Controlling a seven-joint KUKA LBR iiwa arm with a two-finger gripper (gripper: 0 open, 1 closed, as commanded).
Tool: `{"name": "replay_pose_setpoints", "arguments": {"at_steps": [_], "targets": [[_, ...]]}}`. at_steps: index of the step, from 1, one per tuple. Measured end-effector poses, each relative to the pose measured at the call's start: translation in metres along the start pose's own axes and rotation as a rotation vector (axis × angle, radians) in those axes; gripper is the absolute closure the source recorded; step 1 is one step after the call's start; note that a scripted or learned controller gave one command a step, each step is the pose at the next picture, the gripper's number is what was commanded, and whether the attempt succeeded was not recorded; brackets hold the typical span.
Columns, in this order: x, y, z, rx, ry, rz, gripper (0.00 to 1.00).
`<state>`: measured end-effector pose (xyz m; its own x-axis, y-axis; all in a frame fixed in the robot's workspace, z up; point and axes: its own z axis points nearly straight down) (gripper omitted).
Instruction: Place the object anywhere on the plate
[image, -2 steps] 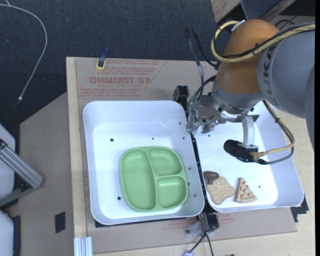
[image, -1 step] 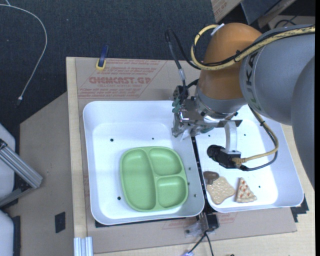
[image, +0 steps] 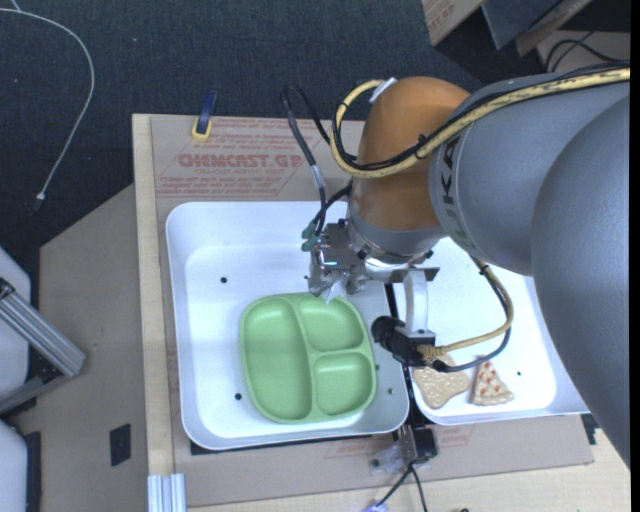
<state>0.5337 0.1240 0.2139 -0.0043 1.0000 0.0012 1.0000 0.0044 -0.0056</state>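
Dark carpet floor (image: 250, 50) around the bench (image: 160, 300), which is topped with a brown sheet printed in red lettering (a small blue-and-yellow clip (image: 206, 115) sits near its far edge). Arm (image: 560, 170) comes in from the right and is the biggest thing in view, grey links with the orange band (image: 400, 150) above the wrist and yellow-black cables looped over it. Two white bins side by side: left bin (image: 200, 250) holds the green plate (image: 305, 357), three compartments, lying flat near the bin's near-right corner. Right bin (image: 530, 400) is mostly under the arm; at its near edge lie two flat food-like pieces, a pale tan cracker-shaped one (image: 442, 386) and a pizza-slice-shaped object (image: 489, 384) just to its right, close together, can't tell if touching. Both are in the right bin, apart from the plate. Gripper (image: 328, 283) hangs over the left bin at the plate's far edge, about at the rim. Pincer state: can't tell, the wrist body and cabling hide it. A black connector on a cable (image: 395, 340) hangs between plate and right bin.
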Motion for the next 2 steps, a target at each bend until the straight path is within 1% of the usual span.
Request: {"name": "replay_pose_setpoints", "arguments": {"at_steps": [1,2], "targets": [[-0.0022,-0.0046,-0.0149,-0.006,0.000,0.004,1.00],[-0.0023,-0.0047,-0.0141,-0.005,-0.001,0.005,0.00]]}}
